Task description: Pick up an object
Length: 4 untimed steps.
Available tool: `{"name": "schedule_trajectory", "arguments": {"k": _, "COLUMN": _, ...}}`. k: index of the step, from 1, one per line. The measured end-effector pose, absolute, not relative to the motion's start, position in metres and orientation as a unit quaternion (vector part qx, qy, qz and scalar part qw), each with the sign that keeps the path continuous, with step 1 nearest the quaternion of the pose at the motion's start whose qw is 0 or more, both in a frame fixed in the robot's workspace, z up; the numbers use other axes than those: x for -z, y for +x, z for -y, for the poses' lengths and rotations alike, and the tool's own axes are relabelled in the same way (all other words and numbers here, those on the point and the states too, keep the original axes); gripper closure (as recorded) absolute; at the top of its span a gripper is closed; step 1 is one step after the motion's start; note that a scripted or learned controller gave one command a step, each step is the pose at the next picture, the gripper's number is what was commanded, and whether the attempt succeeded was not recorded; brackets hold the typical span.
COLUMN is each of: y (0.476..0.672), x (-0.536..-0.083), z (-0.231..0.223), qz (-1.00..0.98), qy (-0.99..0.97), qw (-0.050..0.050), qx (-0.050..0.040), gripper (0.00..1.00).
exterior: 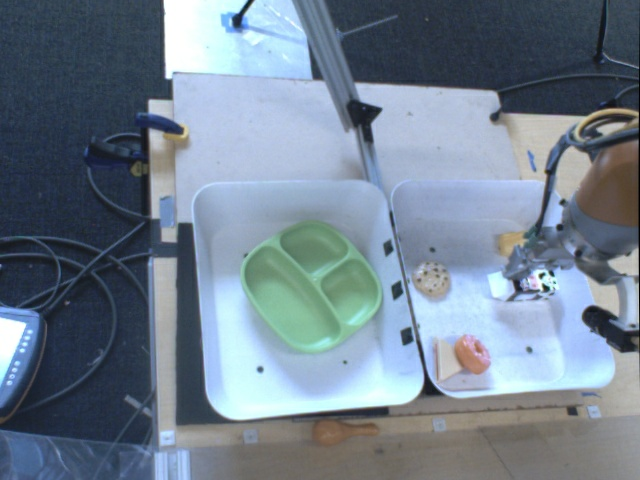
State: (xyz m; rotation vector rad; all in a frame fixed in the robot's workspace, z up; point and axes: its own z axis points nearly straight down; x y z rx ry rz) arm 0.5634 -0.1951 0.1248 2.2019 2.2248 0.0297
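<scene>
The right bin point(480, 203) holds a round speckled cookie point(432, 279) near its left wall. An orange donut point(472, 353) lies at its front, resting partly on a tan flat slice point(446, 361). A small yellow piece point(511, 240) sits toward the back right. My gripper point(531, 280) hangs low over the bin's right half, beside a small white piece point(499, 285) that touches its left side. The grey arm with its orange band point(610, 193) comes in from the right.
A green divided plate point(312, 285) lies in the left bin point(220, 368). In front of the bins, an orange-brown object point(343, 430) rests on the bench edge. A slanted metal pole point(330, 53) crosses above the back of the bench. Cables lie on the floor at left.
</scene>
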Motion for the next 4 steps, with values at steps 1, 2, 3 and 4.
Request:
{"name": "schedule_trajectory", "arguments": {"k": 1, "y": 0.564, "x": -0.169, "z": 0.197, "qz": -0.709, "qy": 0.705, "qw": 0.003, "qx": -0.0014, "gripper": 1.0}}
{"name": "schedule_trajectory", "arguments": {"k": 2, "y": 0.565, "x": -0.218, "z": 0.206, "qz": -0.709, "qy": 0.705, "qw": 0.004, "qx": -0.0015, "gripper": 1.0}}
{"name": "schedule_trajectory", "arguments": {"k": 3, "y": 0.572, "x": -0.264, "z": 0.203, "qz": -0.71, "qy": 0.704, "qw": 0.003, "qx": -0.0017, "gripper": 1.0}}
{"name": "schedule_trajectory", "arguments": {"k": 4, "y": 0.573, "x": -0.3, "z": 0.203, "qz": -0.71, "qy": 0.705, "qw": 0.003, "qx": -0.0014, "gripper": 1.0}}
